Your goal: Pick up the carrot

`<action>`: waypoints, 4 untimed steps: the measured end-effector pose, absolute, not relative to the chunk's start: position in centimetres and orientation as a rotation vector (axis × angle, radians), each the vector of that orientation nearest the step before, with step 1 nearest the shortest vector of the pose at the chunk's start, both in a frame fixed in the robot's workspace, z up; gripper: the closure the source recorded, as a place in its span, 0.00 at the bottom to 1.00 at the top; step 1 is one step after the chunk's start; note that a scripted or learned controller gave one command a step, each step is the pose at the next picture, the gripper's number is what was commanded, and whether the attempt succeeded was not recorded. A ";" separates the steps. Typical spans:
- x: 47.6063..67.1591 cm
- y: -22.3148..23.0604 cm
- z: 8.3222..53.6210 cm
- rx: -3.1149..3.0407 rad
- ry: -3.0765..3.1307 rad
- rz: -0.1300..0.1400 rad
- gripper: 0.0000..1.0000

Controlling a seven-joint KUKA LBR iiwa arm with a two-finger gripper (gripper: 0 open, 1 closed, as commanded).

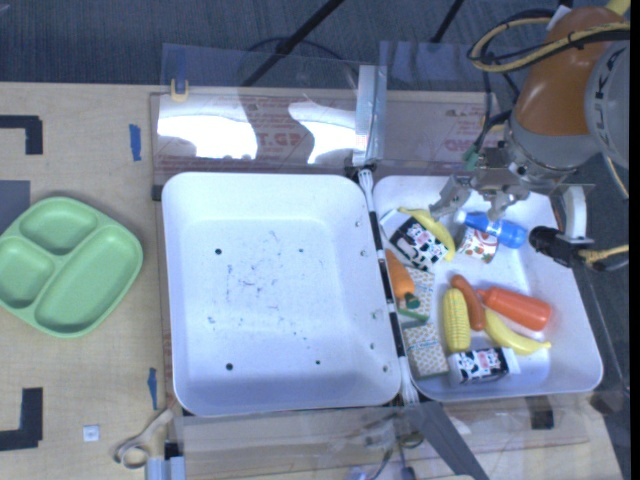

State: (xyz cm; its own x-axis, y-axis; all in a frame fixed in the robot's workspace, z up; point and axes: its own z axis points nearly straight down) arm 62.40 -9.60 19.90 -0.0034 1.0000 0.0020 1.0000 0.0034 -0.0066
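You are looking down on a pale wooden tabletop [80, 388] with black tape marks and blue tape tabs along its left side, dark blue carpet [100, 18] beyond it. A green divided plate [65, 265] sits at the left. The left bin [275, 288] is bare white plastic with faint scuffs. The right bin [575, 348] holds the clutter: the carrot [400, 280] lies against its left wall, just beside a black-and-white carton [420, 243] and a banana [435, 226]. Nearer the middle you have a corn cob [456, 318], an orange piece [517, 308] and a blue bottle [490, 236]. The gripper [484, 196] hangs over the bin's far side, fingers spread with nothing between them, well apart from the carrot
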 end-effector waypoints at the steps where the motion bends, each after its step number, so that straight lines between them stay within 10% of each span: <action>1: 62.4 -9.5 20.7 -2.210 -2.221 0.007 1.00; 2: 66.7 -13.2 17.3 -2.407 -2.018 0.003 1.00; 4: 66.7 -3.5 32.6 -2.162 -2.279 0.002 1.00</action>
State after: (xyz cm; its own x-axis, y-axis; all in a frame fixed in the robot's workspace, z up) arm 66.73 -3.53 32.63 -0.0527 0.9986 -0.0008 0.9986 0.0527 -0.0013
